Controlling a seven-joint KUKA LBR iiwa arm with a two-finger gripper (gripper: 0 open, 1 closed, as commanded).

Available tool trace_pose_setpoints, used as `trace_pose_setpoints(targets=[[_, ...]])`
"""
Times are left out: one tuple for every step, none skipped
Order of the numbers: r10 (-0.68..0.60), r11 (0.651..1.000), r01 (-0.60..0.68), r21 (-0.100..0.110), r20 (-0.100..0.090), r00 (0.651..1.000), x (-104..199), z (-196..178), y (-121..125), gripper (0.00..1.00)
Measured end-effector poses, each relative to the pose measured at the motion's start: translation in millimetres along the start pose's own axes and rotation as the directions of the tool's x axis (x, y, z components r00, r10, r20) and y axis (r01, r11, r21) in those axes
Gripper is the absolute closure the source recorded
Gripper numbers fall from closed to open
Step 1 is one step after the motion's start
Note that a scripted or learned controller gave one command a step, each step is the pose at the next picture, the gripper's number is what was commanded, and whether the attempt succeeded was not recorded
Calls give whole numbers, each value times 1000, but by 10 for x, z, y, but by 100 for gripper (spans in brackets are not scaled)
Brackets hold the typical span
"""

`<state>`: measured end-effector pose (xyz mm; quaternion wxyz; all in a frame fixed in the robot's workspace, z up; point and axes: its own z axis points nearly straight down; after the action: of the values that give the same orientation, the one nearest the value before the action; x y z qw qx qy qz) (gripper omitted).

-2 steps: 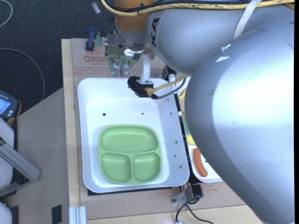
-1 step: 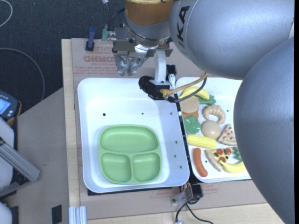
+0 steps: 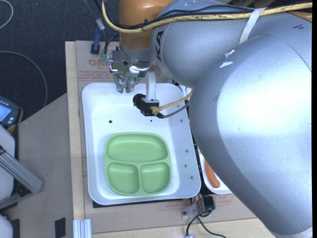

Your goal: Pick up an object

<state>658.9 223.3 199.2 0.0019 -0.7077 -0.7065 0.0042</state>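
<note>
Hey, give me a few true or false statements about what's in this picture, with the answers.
1. The green tray lies in the left bin. True.
2. The tray has three compartments. True.
3. The gripper is down on the tray. False: it is at the bin's far end, apart from the tray.
4. The tray is red. False: it is green.
5. An orange object shows in the right bin. True.

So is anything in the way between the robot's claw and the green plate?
Nothing visible is. The end effector is at the far end of the left bin, and the green divided plate lies at the near end. Between them is just bare white bin floor.
</note>
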Motion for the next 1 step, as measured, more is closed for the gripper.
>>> trace_pose_setpoints(targets=[[-5,1000,5,-1,-4,1000,15,-517,-1071,100]])
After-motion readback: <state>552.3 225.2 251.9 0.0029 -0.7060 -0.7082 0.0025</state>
